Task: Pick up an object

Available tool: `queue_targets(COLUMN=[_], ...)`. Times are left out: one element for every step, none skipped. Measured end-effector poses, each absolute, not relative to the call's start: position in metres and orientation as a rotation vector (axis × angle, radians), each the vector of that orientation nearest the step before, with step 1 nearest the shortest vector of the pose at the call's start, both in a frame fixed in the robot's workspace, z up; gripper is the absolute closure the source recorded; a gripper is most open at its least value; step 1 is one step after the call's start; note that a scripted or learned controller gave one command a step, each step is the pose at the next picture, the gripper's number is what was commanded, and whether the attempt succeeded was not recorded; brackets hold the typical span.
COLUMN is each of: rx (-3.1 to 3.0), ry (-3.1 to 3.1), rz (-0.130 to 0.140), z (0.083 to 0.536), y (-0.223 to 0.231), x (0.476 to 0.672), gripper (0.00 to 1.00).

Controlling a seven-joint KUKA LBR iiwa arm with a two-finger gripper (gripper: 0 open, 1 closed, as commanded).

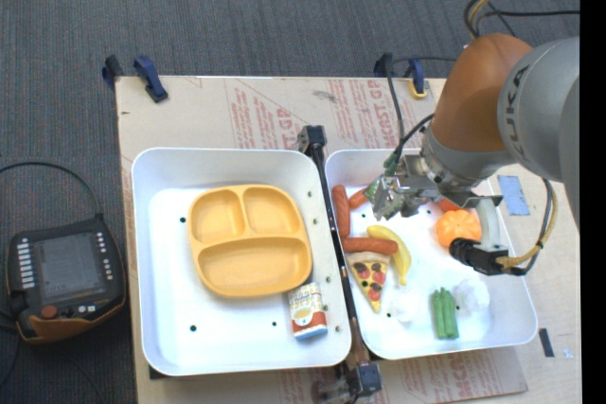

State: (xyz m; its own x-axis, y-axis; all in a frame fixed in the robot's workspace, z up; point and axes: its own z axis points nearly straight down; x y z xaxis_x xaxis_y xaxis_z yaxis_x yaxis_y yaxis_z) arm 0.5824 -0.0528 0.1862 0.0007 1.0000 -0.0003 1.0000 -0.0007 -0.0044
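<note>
Tray [251, 241] and carton [307, 311] sit in left bin [156, 194]. Right bin [511, 322]: sausages [339, 208], banana [393, 246], pizza [369, 277]. Fingers [390, 197] hover near top-left; can't tell how far open, nothing visibly held. Nearest target, banana, lies just below, long axis diagonal.

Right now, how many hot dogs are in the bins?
2, both in the right bin: one hot dog along its left wall, another sausage above the pizza slice. The arm may hide more.
</note>
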Motion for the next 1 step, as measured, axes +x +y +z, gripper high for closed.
queue_targets(rx=[-2.218], ry=[-2.223], rz=[0.0], z=[0.2254], y=[-0.0172], x=[0.635], gripper=[1.0])
